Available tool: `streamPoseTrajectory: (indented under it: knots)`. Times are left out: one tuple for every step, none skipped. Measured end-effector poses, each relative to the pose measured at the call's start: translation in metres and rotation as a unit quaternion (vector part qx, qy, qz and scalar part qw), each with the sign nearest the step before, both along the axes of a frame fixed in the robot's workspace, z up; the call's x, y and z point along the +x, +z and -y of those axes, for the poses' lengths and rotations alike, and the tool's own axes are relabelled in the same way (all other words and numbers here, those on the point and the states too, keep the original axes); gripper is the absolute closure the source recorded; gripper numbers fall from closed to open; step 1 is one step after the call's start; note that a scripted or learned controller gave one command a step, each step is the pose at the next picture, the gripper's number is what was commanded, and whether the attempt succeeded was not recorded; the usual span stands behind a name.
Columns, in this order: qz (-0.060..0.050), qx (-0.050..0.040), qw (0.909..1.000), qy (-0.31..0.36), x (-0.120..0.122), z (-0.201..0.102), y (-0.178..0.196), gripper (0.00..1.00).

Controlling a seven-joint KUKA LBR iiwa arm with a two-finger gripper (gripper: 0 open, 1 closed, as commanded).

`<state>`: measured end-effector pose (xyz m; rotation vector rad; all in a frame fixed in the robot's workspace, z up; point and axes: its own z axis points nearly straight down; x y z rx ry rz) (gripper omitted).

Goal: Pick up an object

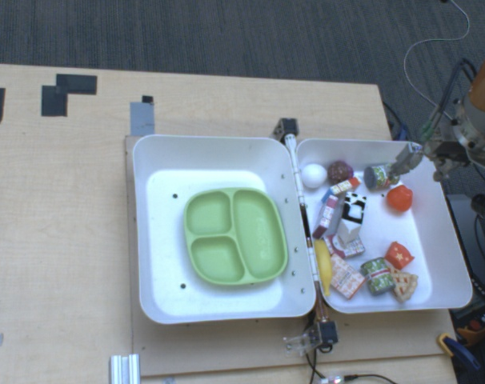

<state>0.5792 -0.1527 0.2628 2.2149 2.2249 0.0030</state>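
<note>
1. The desk (66, 214) carries 2 white bins side by side: the left bin (158, 238) holds 1 green divided plate (236, 237) with 3 compartments, so it likely serves as the drop-off side.
2. The right bin (442, 238) holds the clutter to pick from: a white ball (313, 174), a dark round fruit (340, 171), a small can (378, 176), an orange-red ball (399, 198), a yellow banana (323, 266) along the divider, and several small packets.
3. The gripper (422, 157) hangs at the right bin's upper right rim, just beside the small can and above the orange-red ball; that corner looks like the chosen target area.
4. Whether the fingers are wide or narrow I cannot tell; nothing is seen between them.
5. Judged from this, no object is lifted yet.
</note>
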Motion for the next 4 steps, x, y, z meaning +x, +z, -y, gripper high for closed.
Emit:
streamPoseTrajectory:
  knots:
    - [0.001, -0.0001, 1.0, -0.001, 0.011, -0.018, -0.159, 0.0]
    - [0.002, -0.0006, 1.0, -0.002, -0.044, -0.059, -0.176, 0.0]
    - [0.005, -0.0009, 1.0, -0.001, -0.042, -0.06, -0.165, 1.0]
    - [0.005, -0.0008, 1.0, -0.001, -0.042, -0.06, -0.165, 0.0]
